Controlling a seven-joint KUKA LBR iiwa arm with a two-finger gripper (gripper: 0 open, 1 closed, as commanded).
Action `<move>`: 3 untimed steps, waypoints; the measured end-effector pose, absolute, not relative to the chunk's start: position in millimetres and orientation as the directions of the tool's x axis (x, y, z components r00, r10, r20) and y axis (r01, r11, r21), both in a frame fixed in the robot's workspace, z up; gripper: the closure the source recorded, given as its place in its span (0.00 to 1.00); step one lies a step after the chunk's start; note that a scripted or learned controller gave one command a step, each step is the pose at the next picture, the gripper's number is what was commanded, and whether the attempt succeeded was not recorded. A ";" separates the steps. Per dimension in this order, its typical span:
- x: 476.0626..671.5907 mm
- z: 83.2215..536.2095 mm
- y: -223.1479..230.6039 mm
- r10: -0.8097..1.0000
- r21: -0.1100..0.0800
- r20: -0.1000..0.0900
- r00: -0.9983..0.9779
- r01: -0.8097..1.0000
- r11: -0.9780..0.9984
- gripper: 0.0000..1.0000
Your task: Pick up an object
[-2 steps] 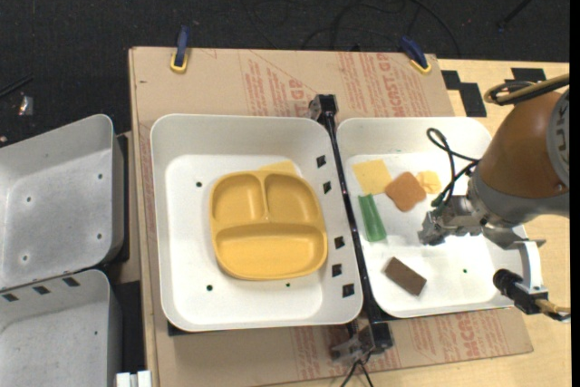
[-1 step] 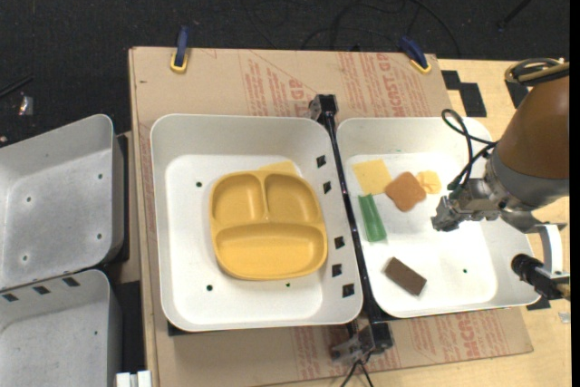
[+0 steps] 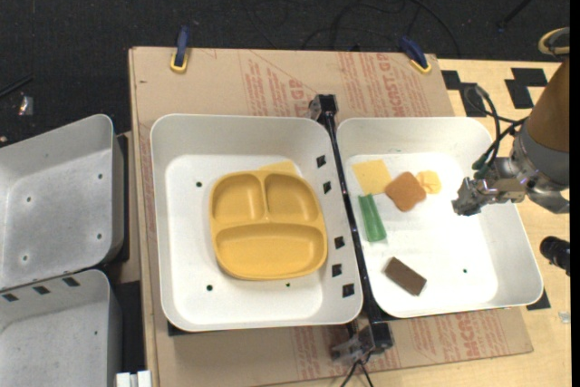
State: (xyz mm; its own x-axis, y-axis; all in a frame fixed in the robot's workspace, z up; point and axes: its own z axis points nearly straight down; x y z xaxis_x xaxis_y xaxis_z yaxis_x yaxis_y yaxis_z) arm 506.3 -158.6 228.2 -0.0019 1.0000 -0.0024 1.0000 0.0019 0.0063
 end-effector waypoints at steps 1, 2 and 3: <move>507.8 278.9 -158.8 1.000 0.006 -0.002 -0.003 1.000 0.003 1.00; 520.6 262.8 -103.6 1.000 -0.001 0.001 -0.006 1.000 0.006 1.00; 537.5 259.6 -54.5 1.000 0.000 0.001 -0.008 1.000 0.008 1.00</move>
